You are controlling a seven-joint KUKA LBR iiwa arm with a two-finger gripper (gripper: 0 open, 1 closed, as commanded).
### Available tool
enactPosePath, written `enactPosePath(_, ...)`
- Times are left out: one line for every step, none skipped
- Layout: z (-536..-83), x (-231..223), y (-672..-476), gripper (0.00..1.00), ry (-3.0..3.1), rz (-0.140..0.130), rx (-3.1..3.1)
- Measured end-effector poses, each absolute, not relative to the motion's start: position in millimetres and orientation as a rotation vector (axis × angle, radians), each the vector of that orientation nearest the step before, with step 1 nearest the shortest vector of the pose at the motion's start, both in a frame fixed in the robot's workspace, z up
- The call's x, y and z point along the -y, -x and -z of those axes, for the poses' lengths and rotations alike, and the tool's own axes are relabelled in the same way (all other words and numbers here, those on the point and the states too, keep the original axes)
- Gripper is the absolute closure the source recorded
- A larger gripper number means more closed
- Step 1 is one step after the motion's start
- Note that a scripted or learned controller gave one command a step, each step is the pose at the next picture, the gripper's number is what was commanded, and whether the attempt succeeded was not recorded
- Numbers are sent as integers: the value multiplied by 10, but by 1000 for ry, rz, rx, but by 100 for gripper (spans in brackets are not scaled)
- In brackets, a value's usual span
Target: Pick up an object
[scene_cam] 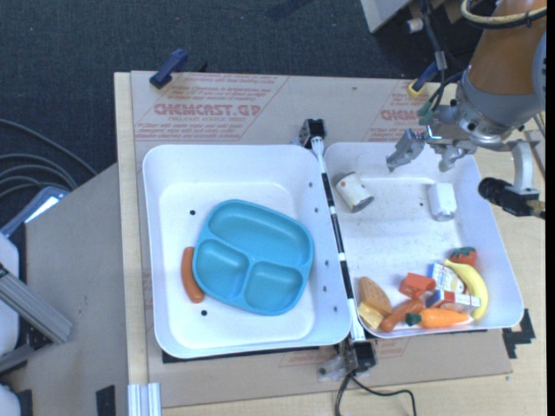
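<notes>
Bottom corner of right bin: toy food pile with banana, carrot, bread slice. Tool hovers over that bin's far edge, fingers spread, holding nothing. White cylinder lies just below it, cup to its left. Blue tray and sausage sit in left bin. Arm's upper part cut off.

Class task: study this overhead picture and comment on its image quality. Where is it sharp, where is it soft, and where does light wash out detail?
Camera view: the blue plate and banana are fairly crisp; the gripper looks slightly soft; the white bins are bright, hiding surface detail; only faint shadows lie under the toys.
</notes>
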State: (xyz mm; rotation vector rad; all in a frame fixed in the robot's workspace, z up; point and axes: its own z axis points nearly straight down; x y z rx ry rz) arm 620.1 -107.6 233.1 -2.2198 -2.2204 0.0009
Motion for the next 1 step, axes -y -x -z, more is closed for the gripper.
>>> enactPosePath(-1013, 1081, -5822, 0, 2221, -2, 2219)
